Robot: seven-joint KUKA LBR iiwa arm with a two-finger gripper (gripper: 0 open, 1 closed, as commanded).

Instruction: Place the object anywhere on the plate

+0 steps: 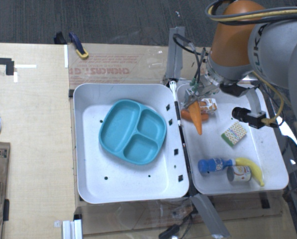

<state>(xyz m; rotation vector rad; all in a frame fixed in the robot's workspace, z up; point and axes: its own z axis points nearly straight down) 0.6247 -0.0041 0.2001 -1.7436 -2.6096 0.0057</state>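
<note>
Camera view: two shallow white bins sit side by side on the bench. The left bin (88, 183) holds a blue plate (133, 131) with three compartments, lying near the bin's centre and turned at a slant; nothing lies on it. The right bin (272, 180) holds the loose items. An orange carrot (194, 117) lies at the bin's upper left, close to the divide between the bins, its thin end pointing down. Just beside its thick end is a small brown-and-white packet (208, 105). A green-and-white patterned box (234, 133) lies further right, well apart from the carrot. Near the bin's lower edge a blue bottle (214, 165) lies on its side, with a small can (239, 173) and a yellow banana (251, 169) touching or nearly touching one another just to its right. The arm (267, 39) reaches in from the right, and the gripper (197, 93) is low over the carrot's thick end; whether it is spread or closed, or in contact with the carrot, cannot be determined.
</note>
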